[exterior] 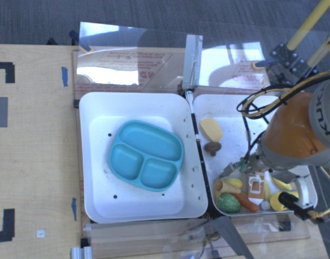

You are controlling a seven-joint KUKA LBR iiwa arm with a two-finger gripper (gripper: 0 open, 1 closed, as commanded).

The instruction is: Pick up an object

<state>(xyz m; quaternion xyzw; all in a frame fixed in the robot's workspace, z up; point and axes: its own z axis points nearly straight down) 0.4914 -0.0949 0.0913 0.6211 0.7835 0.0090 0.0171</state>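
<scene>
Arm (294, 128) comes in from the right of the frame and sits low over the right bin (229, 104), orange band and wrist covering the bin's middle right. Gripper (250, 169) is down at the cluster of toy food in the lower part of that bin; can't tell from this angle how it is set, the wrist body hides it, and nothing is visibly held. Candidates for the pick: green round veg, maybe broccoli or lettuce (228, 202), lower centre-right of the frame against the bin's near wall; orange carrot (244, 202) just beside it on its right; small white-and-orange carton (256, 186) just above the carrot; yellow banana-like pieces (278, 190) further right, partly under the wrist. Up the bin, well apart from the pile: pale yellow wedge (211, 129) and a small brown piece (211, 148) touching or nearly touching below it. Left bin (94, 112) carries a blue divided plate (146, 155), irrelevant to this pick. Judgement: step in hand is the descent/close on something in the pile. To do it well, commit to one item, not the seam between two; the pile is tight, so a straddle likely pinches nothing or drags neighbours. Carton or carrot look closest to the tool. Keep clear of the near wall and lift straight up before traversing. If the pile looks bad, the isolated wedge is the cleaner target.
</scene>
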